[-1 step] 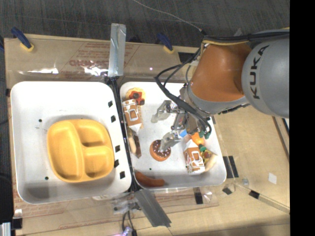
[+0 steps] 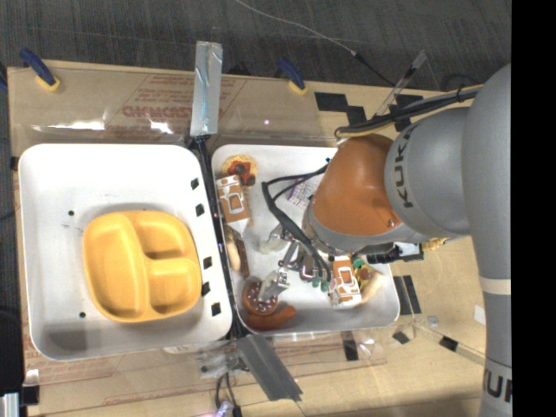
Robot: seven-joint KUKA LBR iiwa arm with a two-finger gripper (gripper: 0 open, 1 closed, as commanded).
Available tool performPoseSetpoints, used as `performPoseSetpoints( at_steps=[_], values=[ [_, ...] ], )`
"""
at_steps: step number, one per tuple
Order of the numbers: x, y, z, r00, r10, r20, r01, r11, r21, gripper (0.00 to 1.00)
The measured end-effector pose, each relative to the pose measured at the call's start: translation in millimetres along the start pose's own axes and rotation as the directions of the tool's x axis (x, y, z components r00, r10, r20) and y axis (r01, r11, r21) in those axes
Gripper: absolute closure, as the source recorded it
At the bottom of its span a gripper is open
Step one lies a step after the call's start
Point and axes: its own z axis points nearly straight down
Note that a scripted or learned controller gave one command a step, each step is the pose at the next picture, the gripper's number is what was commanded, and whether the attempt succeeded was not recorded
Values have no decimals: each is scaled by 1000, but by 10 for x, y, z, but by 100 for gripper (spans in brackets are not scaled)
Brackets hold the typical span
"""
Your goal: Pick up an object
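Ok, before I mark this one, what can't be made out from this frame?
- Tool: small and cluttered among cables; whether it grips anything cannot be told.
- Right bin: the orange wrist band and grey arm cover its middle and right side.
- Small boxes: labels too small to read.
- Brown ring-shaped item: partly behind the tool.
- Yellow tray in the left bin: plain to see.
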Motion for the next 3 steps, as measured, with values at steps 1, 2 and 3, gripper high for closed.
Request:
performPoseSetpoints(
  at_steps=[1,2,3],
  values=[
    [-620,199,28,998,-55,5,55,998,0,0],
    [-622,212,-87,998,-64,2,64,998,1,100],
    [-1001,882,-961,986,167,5,-167,986,-2,100]
  ],
)
